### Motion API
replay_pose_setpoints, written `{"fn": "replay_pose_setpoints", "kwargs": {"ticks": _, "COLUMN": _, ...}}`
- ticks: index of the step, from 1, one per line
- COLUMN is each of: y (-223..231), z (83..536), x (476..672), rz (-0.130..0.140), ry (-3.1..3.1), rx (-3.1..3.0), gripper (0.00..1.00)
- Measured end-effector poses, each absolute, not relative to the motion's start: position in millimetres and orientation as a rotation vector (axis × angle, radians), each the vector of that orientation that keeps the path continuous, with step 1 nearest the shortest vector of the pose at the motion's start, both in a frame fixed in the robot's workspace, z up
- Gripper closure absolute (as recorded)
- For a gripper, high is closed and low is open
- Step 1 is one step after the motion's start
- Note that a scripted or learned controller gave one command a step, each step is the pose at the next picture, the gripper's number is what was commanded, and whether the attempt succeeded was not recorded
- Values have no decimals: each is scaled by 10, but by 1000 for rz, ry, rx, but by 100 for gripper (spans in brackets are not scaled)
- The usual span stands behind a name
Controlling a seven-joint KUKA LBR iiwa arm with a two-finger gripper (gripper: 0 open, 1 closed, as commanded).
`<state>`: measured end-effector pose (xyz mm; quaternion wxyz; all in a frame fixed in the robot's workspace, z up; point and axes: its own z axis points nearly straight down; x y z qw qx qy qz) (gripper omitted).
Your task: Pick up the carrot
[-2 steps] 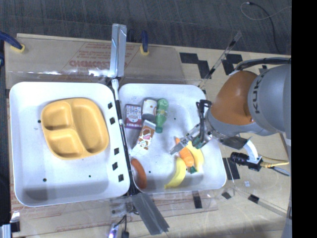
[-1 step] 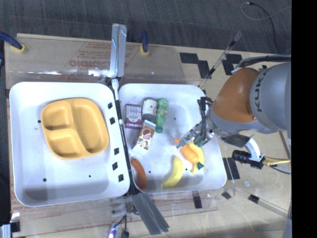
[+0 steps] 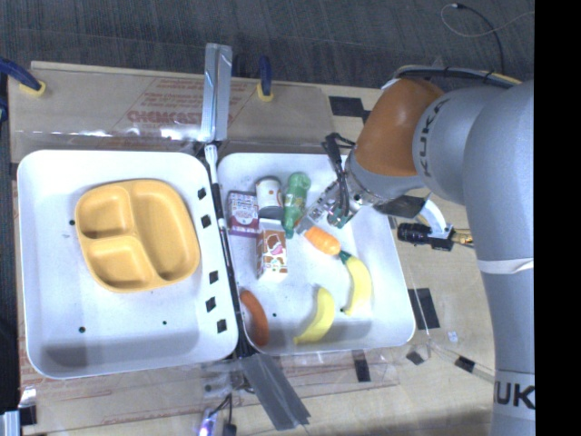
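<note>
The carrot (image 3: 321,241) is a small orange piece with a green tip, lying in the right bin (image 3: 386,330) just right of its middle. My gripper (image 3: 331,213) hangs directly above and slightly behind it, its tip close over the carrot's upper end. The arm's orange band and grey wrist reach in from the right and hide the rear right part of the bin. Nothing can be seen lifted off the bin floor.
Around the carrot lie a green bottle (image 3: 294,200), a white can (image 3: 269,192), two small cartons (image 3: 272,252), two bananas (image 3: 358,283) and a brown sausage (image 3: 254,316). The left bin (image 3: 41,243) holds a yellow divided plate (image 3: 136,234).
</note>
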<state>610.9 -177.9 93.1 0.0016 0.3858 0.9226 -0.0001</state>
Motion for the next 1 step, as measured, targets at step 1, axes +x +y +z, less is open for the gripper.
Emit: {"fn": "replay_pose_setpoints", "kwargs": {"ticks": 1, "y": -1363, "z": 2219, "x": 6341, "rz": 0, "ry": 2894, "rx": 1210, "gripper": 100}}
